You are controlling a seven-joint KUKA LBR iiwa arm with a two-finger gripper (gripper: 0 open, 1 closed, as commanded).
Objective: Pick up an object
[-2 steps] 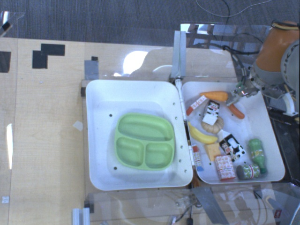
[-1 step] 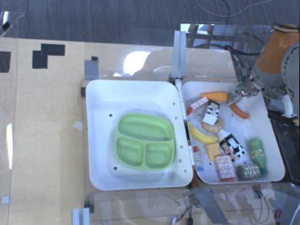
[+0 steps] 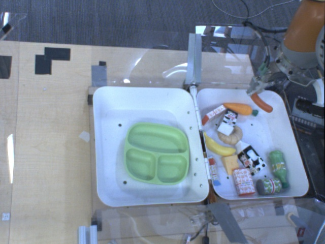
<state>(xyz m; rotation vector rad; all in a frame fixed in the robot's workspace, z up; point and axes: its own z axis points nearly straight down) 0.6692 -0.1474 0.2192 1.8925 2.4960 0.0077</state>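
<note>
My gripper hangs over the far right corner of the right bin, under the grey wrist with the orange band. Its tip is right at the upper end of a red sausage that lies slanted by the bin's far wall; I cannot tell whether the two touch. An orange carrot lies just left of the sausage. Further in lie a yellow banana, a tan bagel and a cow-patterned carton.
The right bin's near half holds a second cow-patterned carton, a cheese slice, a red box, a can and a green bottle. A green divided plate sits in the left bin. Cables trail behind the arm.
</note>
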